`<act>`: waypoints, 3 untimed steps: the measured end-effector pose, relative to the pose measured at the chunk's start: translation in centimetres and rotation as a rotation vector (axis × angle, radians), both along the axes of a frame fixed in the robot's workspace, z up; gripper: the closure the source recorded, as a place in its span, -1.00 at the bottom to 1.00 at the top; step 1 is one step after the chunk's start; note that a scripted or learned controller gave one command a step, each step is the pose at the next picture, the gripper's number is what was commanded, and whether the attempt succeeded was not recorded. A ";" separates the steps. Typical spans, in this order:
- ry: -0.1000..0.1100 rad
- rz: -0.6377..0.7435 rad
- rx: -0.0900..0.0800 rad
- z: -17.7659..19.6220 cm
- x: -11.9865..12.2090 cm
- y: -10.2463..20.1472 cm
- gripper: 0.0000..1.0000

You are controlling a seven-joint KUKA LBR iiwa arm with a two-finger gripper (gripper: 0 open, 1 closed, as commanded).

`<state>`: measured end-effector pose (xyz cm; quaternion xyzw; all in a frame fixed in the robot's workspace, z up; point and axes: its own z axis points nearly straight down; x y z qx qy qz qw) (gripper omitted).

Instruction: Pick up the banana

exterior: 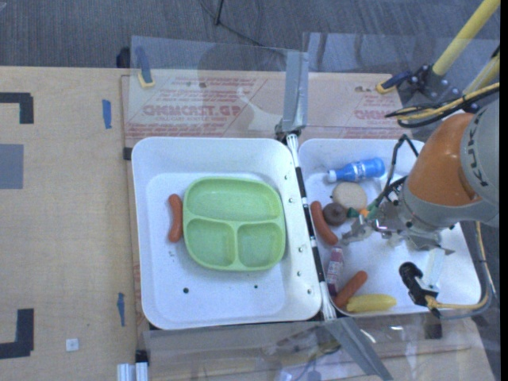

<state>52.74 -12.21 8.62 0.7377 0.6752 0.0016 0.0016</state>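
Along the front wall of the right bin (468, 296), near its left corner, the banana (371, 302) lies flat with its long axis running left to right, its left end just beside a reddish sausage (350, 287) that slants up toward it. Up and a little to the right of it, over the middle of that bin, hangs the gripper (370, 222), apart from the banana and holding nothing that I can see; whether it is open or closed I cannot tell. Judging by this, the coming move must carry the gripper toward the front wall and down, closing across the banana's short width.
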 end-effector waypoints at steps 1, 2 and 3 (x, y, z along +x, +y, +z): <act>-0.004 -0.004 -0.001 1.0 0.1 -0.1 1.00; 0.004 -0.049 -0.002 13.7 5.2 -6.4 1.00; 0.004 -0.230 -0.002 28.6 13.4 -3.2 1.00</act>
